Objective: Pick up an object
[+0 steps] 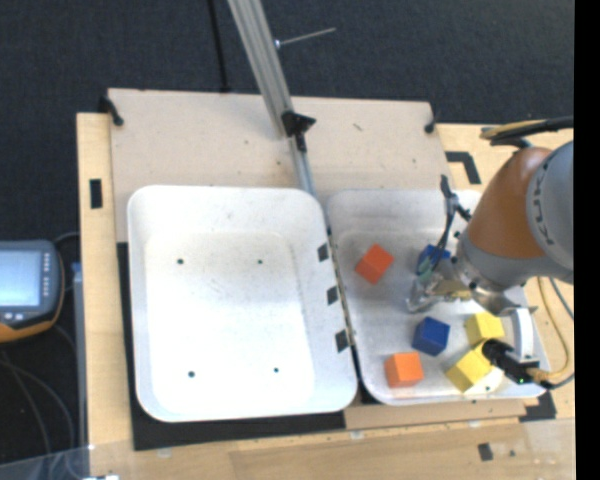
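With the gripper (pixel 421 299) low in the right bin (pixel 380 213), just above the blue block (pixel 431 335): cannot tell finger opening or any hold. Centre over the block, descend straight, close squarely, avoiding the yellow block (pixel 483 327).

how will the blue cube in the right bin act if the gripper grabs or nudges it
The blue cube looks like a solid, flat-faced block, so it should stay stiff and slide, not roll. It seems small, so probably light. A yellow block and an orange cube lie close by in the right bin, so a nudge may bump them. The gripper sits just above it.
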Tool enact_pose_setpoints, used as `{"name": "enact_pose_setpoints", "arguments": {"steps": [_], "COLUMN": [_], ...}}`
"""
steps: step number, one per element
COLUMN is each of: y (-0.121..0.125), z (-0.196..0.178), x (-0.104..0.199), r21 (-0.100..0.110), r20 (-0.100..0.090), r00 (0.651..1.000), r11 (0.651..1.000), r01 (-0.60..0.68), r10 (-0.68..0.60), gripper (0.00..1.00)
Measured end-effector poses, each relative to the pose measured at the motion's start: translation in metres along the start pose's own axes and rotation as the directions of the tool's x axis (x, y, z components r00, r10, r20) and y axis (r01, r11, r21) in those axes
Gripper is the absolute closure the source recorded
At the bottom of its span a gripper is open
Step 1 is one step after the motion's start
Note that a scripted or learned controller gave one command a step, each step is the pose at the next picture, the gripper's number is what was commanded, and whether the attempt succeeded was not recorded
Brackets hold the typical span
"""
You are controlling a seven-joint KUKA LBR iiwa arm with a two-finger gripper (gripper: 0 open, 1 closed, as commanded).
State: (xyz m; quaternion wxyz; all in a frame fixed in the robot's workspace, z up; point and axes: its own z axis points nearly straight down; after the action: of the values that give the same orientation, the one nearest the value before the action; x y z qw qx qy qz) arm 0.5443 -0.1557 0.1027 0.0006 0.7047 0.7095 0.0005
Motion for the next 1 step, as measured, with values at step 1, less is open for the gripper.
{"name": "enact_pose_setpoints", "arguments": {"steps": [1], "y": [-0.0498], "z": [0.0033], "x": [-0.0454], "r21": [-0.005], "r20": [0.003], "r00": [1.0], "r11": [1.0], "r01": [-0.011], "r10": [0.011], "gripper": [1.0]}}
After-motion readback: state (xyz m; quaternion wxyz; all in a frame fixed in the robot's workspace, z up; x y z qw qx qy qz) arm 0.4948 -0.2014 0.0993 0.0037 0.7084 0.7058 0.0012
